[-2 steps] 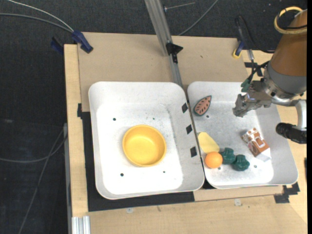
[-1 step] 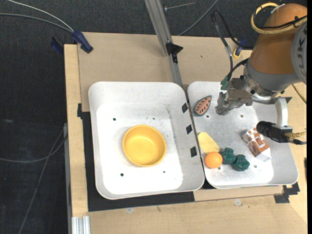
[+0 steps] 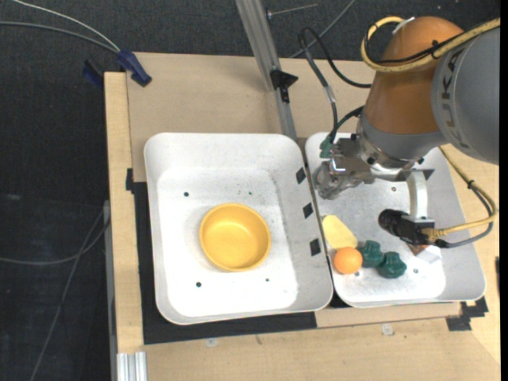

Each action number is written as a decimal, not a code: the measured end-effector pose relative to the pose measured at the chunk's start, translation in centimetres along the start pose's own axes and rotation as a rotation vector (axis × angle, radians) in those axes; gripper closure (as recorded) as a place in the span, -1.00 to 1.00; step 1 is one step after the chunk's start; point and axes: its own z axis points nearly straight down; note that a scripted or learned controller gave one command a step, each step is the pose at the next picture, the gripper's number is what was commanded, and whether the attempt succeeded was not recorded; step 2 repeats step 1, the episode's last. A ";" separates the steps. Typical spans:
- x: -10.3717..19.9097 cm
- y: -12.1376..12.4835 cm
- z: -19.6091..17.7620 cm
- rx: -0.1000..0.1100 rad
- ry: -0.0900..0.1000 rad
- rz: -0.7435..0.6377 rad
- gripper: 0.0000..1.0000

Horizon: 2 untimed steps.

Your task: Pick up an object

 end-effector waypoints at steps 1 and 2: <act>5.5 0.5 -0.3 -0.010 -0.002 0.000 1.00; 5.5 0.5 -0.3 -0.010 -0.002 0.000 1.00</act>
